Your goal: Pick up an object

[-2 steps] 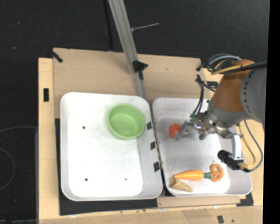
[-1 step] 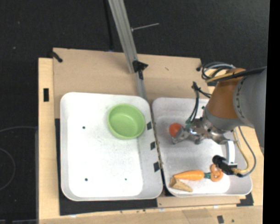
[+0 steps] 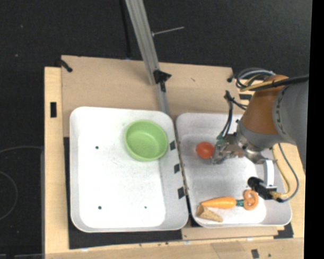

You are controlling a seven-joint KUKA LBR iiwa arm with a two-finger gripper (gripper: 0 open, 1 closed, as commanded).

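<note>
While the grey arm's jaws (image 3: pixel 220 153) sit low in the right white bin (image 3: pixel 204 122), just beside the small red round object (image 3: pixel 205 150), their opening can't be told; nothing lifted yet, grasp pending.

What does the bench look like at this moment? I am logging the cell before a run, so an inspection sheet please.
Surface: wooden bench bearing a left bin and a right bin, side by side.
Job's things: red ball, carrot, orange ring and tan wedge in the right bin; green bowl in the left bin.
Clutter: nothing seen.
Grippers: gripper low in the right bin, just right of the red ball.
Cables: cable loops above the wrist; cables hang beside the arm.
Surroundings: dark floor; metal rail slanting over the bench.
</note>
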